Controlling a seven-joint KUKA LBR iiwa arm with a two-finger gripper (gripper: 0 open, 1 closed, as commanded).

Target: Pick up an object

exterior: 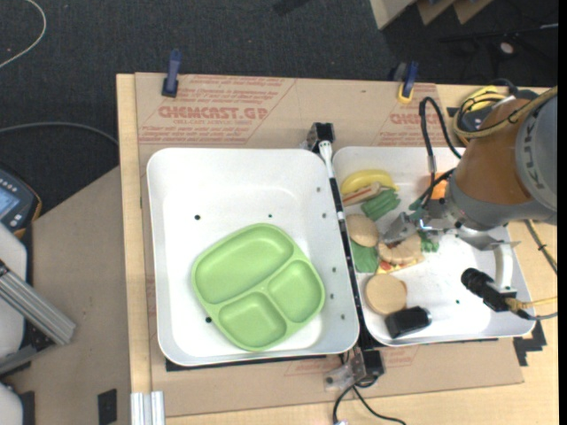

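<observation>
Left bin (168, 237): green divided plate (257, 283) near its front, open floor behind.
Right bin (505, 321): toy food (376, 237) crowds the left wall; right half freer.
Gripper (403, 228): over the food pile; cannot tell its spread.

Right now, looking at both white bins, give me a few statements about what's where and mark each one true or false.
1. The light green three-compartment plate lies in the left white bin. True.
2. The yellow banana lies in the left bin. False: it lies in the right white bin, near its far edge.
3. The gripper is over the right bin's pile of toy food. True.
4. The black rectangular block sits on the green plate. False: it sits near the right bin's front edge.
5. The round tan cookie-like disc lies in the right bin. True.
</observation>
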